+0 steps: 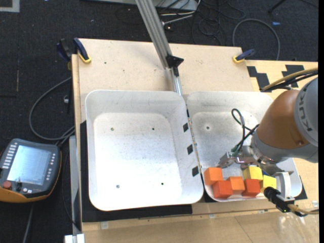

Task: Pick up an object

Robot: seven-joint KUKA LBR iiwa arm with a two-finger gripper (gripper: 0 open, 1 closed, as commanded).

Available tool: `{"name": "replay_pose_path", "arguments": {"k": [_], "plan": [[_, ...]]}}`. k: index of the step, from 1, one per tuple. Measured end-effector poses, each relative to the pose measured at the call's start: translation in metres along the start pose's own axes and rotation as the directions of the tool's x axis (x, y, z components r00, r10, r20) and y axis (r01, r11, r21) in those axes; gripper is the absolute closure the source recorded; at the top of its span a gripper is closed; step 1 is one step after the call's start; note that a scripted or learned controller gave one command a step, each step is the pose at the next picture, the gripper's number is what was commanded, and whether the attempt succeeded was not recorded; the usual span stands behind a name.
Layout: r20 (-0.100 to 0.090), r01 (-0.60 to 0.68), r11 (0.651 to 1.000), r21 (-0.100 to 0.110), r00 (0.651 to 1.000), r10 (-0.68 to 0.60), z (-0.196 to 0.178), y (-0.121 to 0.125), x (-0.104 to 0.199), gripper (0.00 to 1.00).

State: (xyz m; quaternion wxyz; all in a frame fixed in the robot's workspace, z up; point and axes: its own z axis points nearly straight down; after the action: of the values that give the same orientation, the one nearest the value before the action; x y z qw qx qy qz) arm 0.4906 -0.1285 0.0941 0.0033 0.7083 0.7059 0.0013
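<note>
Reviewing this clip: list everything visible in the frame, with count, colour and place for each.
Bins: 2, white, side by side on the bench; left bin, right bin.
Orange blocks: about 4, orange, clustered at the near edge of the right bin.
Yellow blocks: 2, yellow, at the right end of the same cluster, partly under the arm.
Bench: 1, pale wood, under both bins.
Clamps: 2, blue and yellow, at the bench's far corners.
Metal pole: 1, grey, slanting from the top down to between the bins.
Teach pendant: 1, grey and orange, on the floor at left.
Cables: several, black, on the dark floor.
Arm: 1, grey with orange band, over the right bin.
Gripper: 1, above the blocks.
</note>
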Motion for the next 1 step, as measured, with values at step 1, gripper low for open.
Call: {"name": "replay_pose_path", "arguments": {"k": [1], "plan": [[-0.001, 0.002, 1.000, 0.002, 1.000, -0.002, -0.0093, -0.0001, -0.0253, 0.00]]}}
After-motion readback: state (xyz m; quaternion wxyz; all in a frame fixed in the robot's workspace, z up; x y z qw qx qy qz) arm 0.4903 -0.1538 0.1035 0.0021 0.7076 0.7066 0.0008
